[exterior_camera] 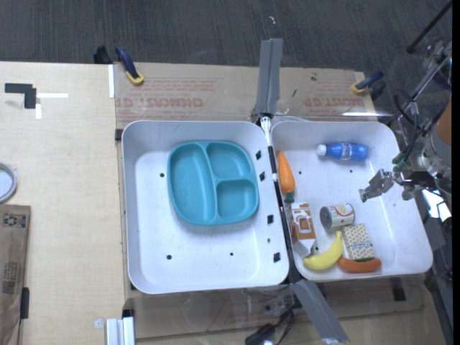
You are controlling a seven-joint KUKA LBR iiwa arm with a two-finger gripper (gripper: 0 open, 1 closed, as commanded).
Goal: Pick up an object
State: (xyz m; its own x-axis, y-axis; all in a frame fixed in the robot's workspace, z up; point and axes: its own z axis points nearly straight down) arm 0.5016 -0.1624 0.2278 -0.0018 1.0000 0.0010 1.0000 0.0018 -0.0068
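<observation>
yellow plastic banana lies lowest; small silver can, long axis sideways, sits left of the gripper, jaws apart, empty.

two white bins — one blue plate, one bottle, one banana
</observation>
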